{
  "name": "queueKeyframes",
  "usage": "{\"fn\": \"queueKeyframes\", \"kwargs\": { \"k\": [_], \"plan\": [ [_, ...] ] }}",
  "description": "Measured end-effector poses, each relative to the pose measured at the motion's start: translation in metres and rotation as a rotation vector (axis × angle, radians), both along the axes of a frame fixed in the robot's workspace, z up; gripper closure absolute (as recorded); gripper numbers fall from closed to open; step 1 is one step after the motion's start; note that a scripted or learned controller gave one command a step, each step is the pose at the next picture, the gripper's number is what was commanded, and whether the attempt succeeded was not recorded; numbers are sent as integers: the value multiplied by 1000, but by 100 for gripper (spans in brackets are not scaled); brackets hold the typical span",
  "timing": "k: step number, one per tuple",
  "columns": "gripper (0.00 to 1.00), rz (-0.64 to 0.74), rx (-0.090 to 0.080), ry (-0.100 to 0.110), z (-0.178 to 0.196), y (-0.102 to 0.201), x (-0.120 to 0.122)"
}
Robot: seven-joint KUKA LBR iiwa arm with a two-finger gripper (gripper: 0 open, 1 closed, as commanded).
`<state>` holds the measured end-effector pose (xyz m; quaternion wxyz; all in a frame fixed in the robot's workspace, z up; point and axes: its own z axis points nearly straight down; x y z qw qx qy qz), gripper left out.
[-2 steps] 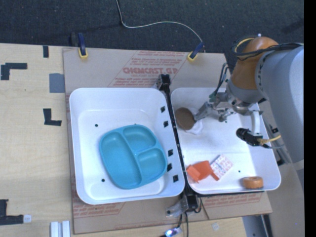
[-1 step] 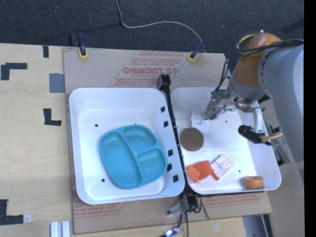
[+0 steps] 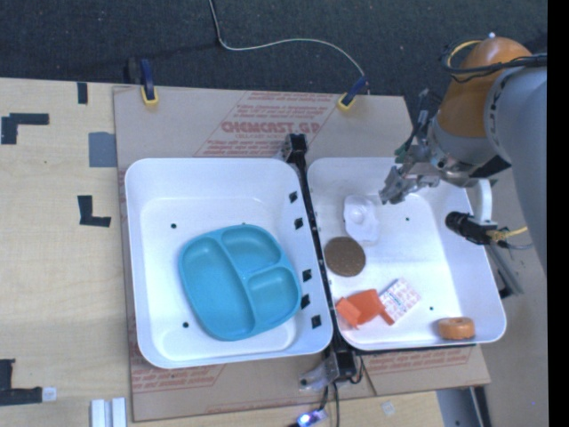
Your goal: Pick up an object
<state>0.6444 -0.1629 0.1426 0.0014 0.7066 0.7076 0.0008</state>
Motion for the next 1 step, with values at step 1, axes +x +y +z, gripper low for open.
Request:
{"fn": "queueKeyframes", "kwargs": {
  "k": [1],
  "plan": [
    [100,0,0,1,43,-3,-2]
  ]
}}
